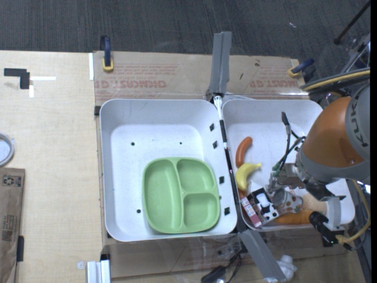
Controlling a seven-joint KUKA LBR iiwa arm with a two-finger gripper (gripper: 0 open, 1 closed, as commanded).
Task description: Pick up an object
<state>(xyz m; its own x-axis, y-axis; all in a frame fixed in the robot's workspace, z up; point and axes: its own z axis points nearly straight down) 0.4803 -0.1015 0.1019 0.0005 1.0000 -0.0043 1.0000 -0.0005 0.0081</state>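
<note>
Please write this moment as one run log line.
arm: over right bin | gripper: low among items | banana: loose | green plate: left bin

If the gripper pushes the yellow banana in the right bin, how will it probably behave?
The banana is curved, so it would probably pivot or rock, not slide straight. Its skin looks smooth, so narrow fingers may slip. It lies beside the hot dog, which it may nudge.

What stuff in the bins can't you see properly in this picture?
1. Gripper: the arm's orange wrist covers it from above, so the fingers can't be read.
2. Orange thing at the right bin's near edge: partly under the gripper, too hidden to name.
3. Red box: label too small to read.
4. Banana and sausage show fine.
</note>
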